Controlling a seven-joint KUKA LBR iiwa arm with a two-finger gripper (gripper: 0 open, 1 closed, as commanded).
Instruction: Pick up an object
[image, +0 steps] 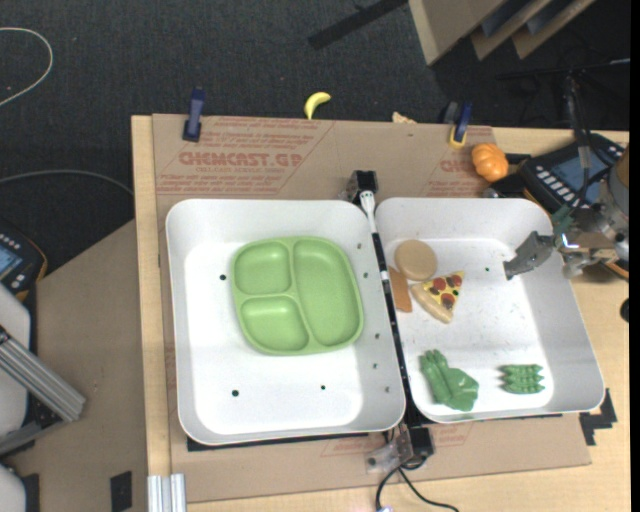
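Observation:
The right bin (560, 330) holds several small toys. A tan round piece (415, 259) with a brown stick (401, 292) lies at its upper left, beside a pizza slice (441, 295). A green leafy toy (447, 381) and a small green ridged piece (521, 378) lie near the front edge. My gripper (526, 257) hangs over the bin's upper right part, well right of the pizza slice, with nothing seen in it. A green divided plate (297, 295) rests in the left bin (200, 330).
An orange toy (489, 160) and a yellow banana (317, 102) lie outside the bins at the back of the board. Blue clamps (194, 114) (460, 122) stand on the board's far edge. A black bar (378, 262) runs between the bins.

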